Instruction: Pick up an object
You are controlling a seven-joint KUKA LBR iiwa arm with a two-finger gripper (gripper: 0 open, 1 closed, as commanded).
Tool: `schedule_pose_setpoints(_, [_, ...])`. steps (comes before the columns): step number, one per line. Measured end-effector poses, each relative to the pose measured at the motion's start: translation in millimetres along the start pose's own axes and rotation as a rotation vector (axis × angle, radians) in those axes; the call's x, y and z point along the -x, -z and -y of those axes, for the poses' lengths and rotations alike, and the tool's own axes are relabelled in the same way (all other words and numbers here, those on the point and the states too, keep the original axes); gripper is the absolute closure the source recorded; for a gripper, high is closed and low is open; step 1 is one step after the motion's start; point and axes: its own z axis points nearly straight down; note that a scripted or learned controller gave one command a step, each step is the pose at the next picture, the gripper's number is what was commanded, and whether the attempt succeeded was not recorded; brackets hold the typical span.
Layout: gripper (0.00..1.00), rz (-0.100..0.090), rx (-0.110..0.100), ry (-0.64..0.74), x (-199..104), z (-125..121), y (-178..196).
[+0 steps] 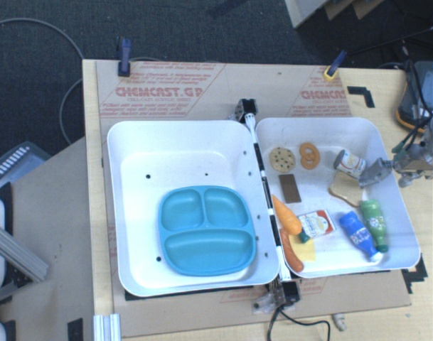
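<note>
The right bin [409, 241] holds several toy foods: a cookie [281, 159], a pretzel [309, 155], a brown bar [289, 188], a small can [350, 163] on its side, a bread slice [343, 189], a green bottle [373, 222], a blue bottle [357, 234], a carrot [288, 217] and a red-and-white carton [316, 224]. My gripper [384, 169] reaches in over the bin's right rim. It sits low beside the can and just above the bread slice. I see nothing held in it.
A blue divided plate [205, 229] lies in the left bin [116, 190]. A yellow cheese piece [306, 251] and a sausage [293, 256] lie near the right bin's front left corner. The divider between the bins runs down the middle.
</note>
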Motion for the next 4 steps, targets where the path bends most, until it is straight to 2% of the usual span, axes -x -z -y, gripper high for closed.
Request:
schedule_pose_setpoints(1, [0.0, 0.001, 0.006, 0.002, -29.3, -59.3, -107.3])
schedule_pose_setpoints(2, [0.0, -0.003, -0.001, 0.002, -107.4, -93.5, -104.1])
schedule_pose_setpoints(3, [0.0, 0.0, 0.005, 0.002, -127.0, -136.5, -107.4])
schedule_pose_setpoints(4, [0.0, -0.001, 0.004, 0.0, -127.1, -65.7, -107.0])
